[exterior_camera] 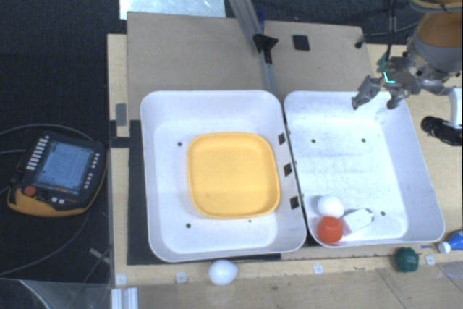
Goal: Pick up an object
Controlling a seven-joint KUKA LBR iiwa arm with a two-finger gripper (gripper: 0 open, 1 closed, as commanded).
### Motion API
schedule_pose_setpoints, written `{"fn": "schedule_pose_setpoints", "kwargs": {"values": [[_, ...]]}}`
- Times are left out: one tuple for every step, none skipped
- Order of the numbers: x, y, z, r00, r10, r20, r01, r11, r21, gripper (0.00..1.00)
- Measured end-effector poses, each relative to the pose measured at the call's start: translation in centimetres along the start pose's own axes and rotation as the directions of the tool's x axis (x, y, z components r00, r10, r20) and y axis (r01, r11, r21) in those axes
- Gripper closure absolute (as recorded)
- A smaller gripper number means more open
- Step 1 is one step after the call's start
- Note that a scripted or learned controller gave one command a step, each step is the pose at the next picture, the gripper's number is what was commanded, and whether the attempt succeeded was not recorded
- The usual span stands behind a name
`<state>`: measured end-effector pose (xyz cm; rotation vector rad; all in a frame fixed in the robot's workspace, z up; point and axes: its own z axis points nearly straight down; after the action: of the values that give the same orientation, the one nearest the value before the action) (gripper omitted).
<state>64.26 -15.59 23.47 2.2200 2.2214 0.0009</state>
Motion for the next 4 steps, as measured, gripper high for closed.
{"fn": "schedule_pose_setpoints", "kwargs": {"values": [[0.0,0.0,0.0,1.000,0.000,0.000,0.000,1.000,0.000,0.00],[0.2,0.3,6.2,1.000,0.000,-0.001,0.000,1.000,0.005,0.00],[0.7,-0.3,12.1,1.000,0.000,-0.001,0.000,1.000,0.005,0.00],[0.7,-0.3,14.5,1.000,0.000,0.000,0.000,1.000,0.002,0.00]]}}
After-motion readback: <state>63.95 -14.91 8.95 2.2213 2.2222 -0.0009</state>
